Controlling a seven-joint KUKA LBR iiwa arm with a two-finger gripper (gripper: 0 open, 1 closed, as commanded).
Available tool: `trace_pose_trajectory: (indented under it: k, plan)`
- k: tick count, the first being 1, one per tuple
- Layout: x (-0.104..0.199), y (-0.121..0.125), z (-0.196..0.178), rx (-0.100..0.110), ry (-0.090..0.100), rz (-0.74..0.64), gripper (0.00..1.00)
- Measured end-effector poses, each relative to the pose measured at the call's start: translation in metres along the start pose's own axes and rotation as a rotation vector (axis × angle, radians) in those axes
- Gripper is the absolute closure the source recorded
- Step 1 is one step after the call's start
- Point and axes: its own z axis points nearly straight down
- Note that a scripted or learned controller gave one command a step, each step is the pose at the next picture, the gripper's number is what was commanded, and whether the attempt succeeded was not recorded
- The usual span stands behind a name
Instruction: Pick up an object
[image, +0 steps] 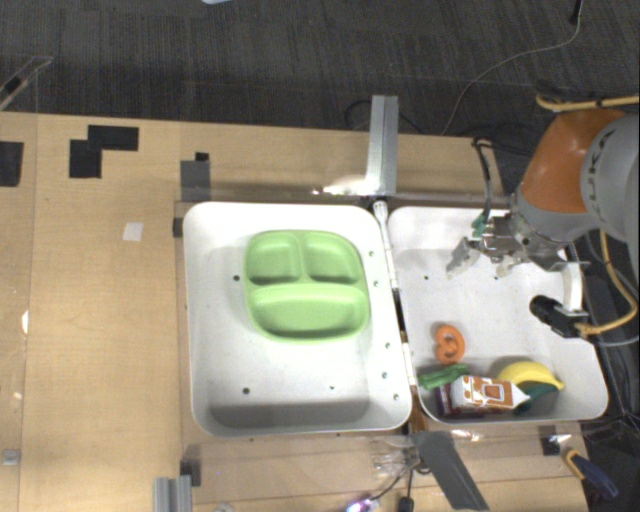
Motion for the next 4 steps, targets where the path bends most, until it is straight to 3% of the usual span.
trace_pose_trajectory:
  k: [1, 2, 3, 4]
  plan:
    - [0.035, -0.041, 0.023, 0.001, 0.001, 0.02, 0.0]
    - [0.046, -0.099, 0.035, -0.019, -0.001, 0.092, 0.0]
    - [0.05, -0.096, 0.026, -0.019, 0.005, 0.089, 1.0]
    - [0.116, 0.001, -0.056, -0.001, -0.001, 0.091, 1.0]
